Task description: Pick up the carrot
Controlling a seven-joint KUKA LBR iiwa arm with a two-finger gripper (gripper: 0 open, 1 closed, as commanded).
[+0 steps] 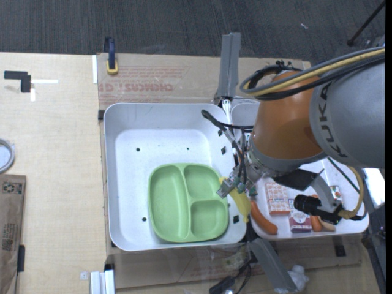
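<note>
Bins: two; left bin [122, 164], right bin [355, 225]
Plate [187, 204]: one, green
Carrot [264, 220]: one
Arm [349, 115]: "KU" readable
Gripper [231, 185]: grip state unclear

even, fairly bright overhead light is falling across the scene, leaving the white bin [122, 164] washing out slightly. soft shadows are gathering under the arm [306, 121] over the right side. the picture is looking a little grainy and soft, with small details blurring near the lower edge.

Dark carpet floor [159, 11] lies beyond the pale wooden bench [49, 158].
</note>
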